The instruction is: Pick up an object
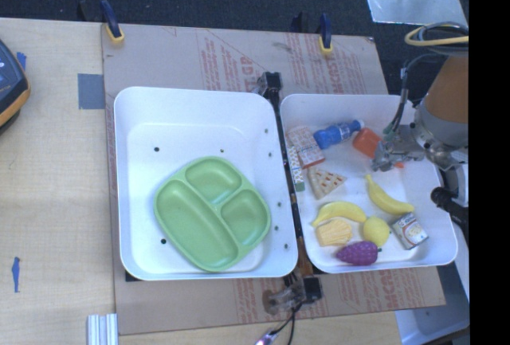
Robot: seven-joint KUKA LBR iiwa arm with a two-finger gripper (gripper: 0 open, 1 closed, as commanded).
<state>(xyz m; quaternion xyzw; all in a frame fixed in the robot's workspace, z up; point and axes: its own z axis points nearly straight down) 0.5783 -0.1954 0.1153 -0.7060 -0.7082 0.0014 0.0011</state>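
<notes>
The right bin [319, 260] holds several small items: a blue bottle [335, 133], an orange object [366, 143], a waffle-like wedge [325, 181], two bananas [387, 197] [339, 212], a lemon [376, 231], purple grapes [358, 253], a small can [410, 230] and a printed packet [301, 146]. My gripper [386, 159] hangs over the bin's right part, just right of the orange object and above the upper banana. Nothing shows between its fingers.
The left bin [127, 176] holds a green divided plate [212, 213]. The arm's grey wrist and orange band [448, 96] sit over the right bin's far right edge. A yellow-and-black device [9, 84] lies at the bench's left edge.
</notes>
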